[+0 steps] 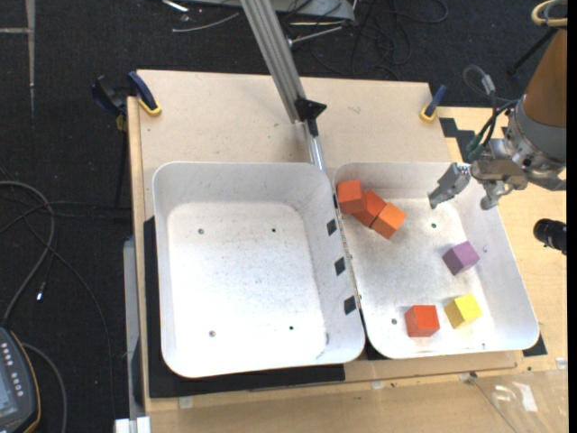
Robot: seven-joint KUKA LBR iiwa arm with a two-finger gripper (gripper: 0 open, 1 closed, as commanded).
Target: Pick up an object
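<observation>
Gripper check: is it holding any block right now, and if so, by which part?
Nothing is held. The gripper hangs open above the right bin, with no block between its fingers; the nearest, the purple block, lies on the bin floor.

Bench (pixel 234 120): pale wood, on dark floor (pixel 63 25). Two white bins side by side; left bin (pixel 171 197) speckled, right bin (pixel 505 278) touching it at centre. Black markers (pixel 341 264) along shared rim. Metal pole (pixel 270 48) slanting from far floor to far junction of bins, with black clamp (pixel 309 109). Yellow-tipped clamps at far left corner (pixel 144 97) and far right corner (pixel 433 105). Cables (pixel 27 233) on floor, left. Grey device (pixel 16 386) at near left edge.
</observation>
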